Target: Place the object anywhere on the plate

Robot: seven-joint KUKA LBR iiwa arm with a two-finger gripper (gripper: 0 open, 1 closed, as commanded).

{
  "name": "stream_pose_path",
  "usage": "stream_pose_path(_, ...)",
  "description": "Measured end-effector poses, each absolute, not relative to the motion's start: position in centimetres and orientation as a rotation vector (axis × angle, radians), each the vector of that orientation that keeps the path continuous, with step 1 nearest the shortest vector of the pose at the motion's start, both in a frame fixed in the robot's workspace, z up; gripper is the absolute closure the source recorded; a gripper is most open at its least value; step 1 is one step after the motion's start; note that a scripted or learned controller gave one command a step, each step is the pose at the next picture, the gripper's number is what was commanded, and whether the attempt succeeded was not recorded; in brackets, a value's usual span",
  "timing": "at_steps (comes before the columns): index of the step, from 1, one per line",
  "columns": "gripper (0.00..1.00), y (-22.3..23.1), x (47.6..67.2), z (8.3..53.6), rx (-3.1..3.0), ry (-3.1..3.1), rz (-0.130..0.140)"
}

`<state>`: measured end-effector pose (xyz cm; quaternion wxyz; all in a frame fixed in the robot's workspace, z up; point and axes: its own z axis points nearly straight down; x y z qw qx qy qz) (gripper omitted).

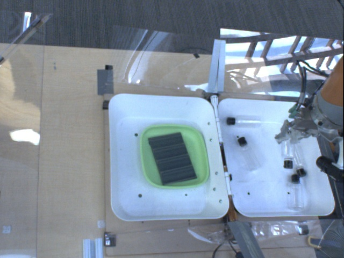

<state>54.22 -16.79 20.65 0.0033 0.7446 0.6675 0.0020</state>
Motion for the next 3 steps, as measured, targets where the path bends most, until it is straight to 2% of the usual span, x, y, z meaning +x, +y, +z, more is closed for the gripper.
stream_pose_path(1, 0.00, -16.8, 54.2, 20.7, 2.334, 2.092, 0.006)
stream_pose_path(2, 0.00, -20.2, 52.5, 26.0, 2.456, 1.946, 0.007)
stream_pose_path(3, 0.00, -20.0, 48.9, 31.0, 2.441, 1.963, 0.008)
